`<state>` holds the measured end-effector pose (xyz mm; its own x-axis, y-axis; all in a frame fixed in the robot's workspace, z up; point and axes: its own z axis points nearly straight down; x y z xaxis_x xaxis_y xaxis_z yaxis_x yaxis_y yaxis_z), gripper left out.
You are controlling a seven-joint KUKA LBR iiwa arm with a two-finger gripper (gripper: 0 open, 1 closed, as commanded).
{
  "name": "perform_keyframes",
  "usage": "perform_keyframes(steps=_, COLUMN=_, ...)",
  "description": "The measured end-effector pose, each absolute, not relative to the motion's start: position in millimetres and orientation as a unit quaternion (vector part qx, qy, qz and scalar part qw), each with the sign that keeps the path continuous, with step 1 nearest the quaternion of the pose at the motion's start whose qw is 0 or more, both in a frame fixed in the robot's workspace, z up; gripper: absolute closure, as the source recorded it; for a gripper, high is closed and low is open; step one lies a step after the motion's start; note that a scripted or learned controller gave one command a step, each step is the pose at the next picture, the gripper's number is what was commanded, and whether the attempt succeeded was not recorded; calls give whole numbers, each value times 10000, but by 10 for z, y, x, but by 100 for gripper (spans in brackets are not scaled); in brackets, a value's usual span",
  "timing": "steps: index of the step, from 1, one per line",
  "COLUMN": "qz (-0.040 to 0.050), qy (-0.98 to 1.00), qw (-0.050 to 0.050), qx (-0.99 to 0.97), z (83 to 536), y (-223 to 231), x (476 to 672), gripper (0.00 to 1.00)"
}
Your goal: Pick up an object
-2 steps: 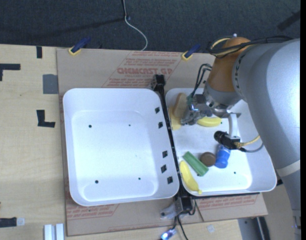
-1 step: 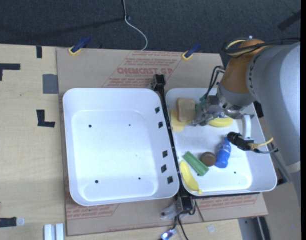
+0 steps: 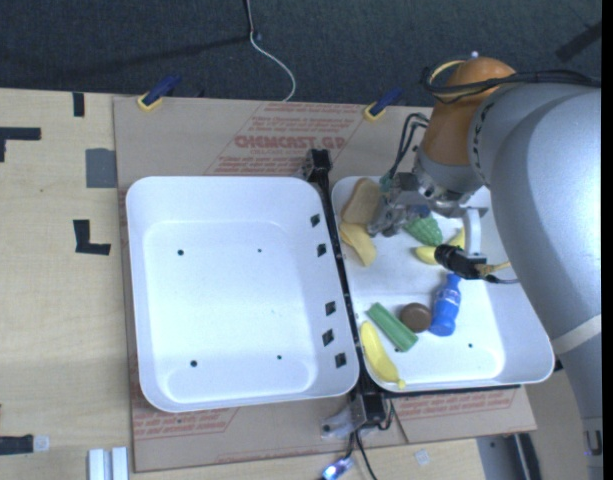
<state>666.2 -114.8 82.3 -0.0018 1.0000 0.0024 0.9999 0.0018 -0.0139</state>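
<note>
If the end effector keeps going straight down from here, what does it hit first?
Probably the tan piece lying just under the end effector in the right bin, or the bin floor beside it; depth is unclear.

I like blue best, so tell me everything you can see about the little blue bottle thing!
The blue bottle looks like smooth plastic, with a rounded body and a narrower top end. It lies on its side in the right bin, top pointing up-right toward the arm. Its lower left side sits against a round brown object, perhaps touching. The gripper is away from it, higher in the bin.
</note>
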Motion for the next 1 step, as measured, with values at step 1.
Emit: perform_keyframes(steps=1, qz=15, qy=-7072, qw=3, qx=-7070, z=840, y=-1293, x=6471, gripper=100)
